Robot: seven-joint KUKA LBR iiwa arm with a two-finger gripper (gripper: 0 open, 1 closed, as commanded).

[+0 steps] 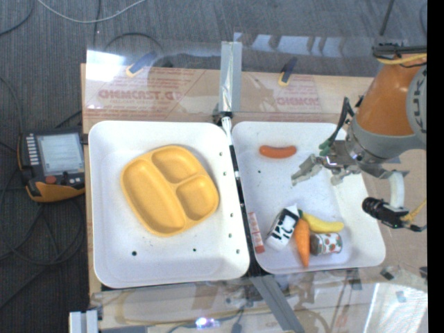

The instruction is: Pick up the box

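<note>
Box (pixel 283 228): black-and-white carton, lying tilted near front edge of right bin (pixel 361 255), left of middle; not yet picked.
Touching box: carrot (pixel 302 242) pressed against right side; banana (pixel 325 223) just beyond the carrot top.
Near box: small can (pixel 327 243) with red-and-white label right of carrot, touching or almost; thin red stick-shaped item (pixel 254 231) along bin's left wall, just beside box.
Elsewhere in right bin: sausage (pixel 278 151) at back, well apart from the front cluster.
Jaws: gripper (pixel 320 166) spread open, nothing between fingers; above bin's middle, between sausage and banana, apart from box.
Arm: grey with orange band, reaching in from right, wrist over bin's right rim.
Left bin (pixel 104 207): yellow divided tray (pixel 170 188) in middle, not relevant to task.
Stage (judgement): approach not finished; still needs travel toward front-left and descent onto box.
Risk 1: crowding; carrot tight on box side, so a finger could land on carrot or pinch both.
Risk 2: tilted box; wrong jaw angle likely to slip off a corner or spin the box.
Risk 3: box close to left and front walls; finger could hit wall or red stick on descent.
Risk 4: nudged carrot could roll into can and banana, shoving box away.
</note>
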